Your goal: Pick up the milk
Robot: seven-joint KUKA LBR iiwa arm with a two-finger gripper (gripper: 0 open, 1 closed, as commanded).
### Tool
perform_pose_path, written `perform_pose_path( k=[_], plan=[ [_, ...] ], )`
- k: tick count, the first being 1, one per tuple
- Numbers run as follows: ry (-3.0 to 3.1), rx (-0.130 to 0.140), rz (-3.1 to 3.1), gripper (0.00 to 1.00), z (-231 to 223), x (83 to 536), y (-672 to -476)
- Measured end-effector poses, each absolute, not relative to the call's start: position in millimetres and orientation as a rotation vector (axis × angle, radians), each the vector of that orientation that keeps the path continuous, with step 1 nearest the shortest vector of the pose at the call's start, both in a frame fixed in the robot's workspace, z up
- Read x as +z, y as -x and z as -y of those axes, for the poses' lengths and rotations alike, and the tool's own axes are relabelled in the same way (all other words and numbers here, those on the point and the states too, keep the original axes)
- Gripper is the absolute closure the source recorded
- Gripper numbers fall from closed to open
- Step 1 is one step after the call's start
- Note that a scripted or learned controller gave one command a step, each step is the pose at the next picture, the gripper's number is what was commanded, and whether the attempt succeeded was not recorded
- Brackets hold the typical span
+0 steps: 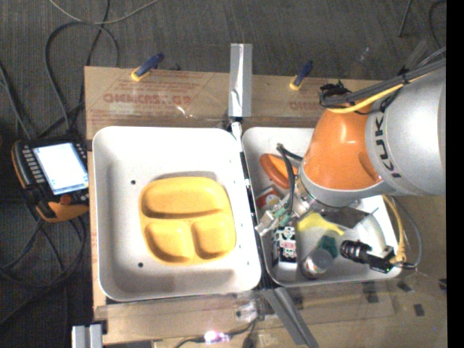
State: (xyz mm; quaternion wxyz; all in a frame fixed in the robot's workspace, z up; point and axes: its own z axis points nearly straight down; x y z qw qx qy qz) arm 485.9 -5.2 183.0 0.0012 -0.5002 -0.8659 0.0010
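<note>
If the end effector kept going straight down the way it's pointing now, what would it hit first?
Most likely the milk carton standing at the left edge of the right bin. The end effector hangs just above it, pointing down into the clutter. Depth is hard to judge from this top-down slant.

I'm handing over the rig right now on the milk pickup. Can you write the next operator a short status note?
Gripper: low in the right bin, near its left wall; grip state can't be made out.
Milk: the small carton seems to be it, directly under the gripper among clutter.
Left bin: holds a yellow divided tray.
Done: arm is over the carton.
Left: confirm a grasp, then lift.
</note>
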Motion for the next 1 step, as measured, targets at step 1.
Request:
perform_pose_path(
  k=[1],
  plan=[
    [1.25,0.003,2.881,1.0,66.1,189.6,-483.2]
  ],
)
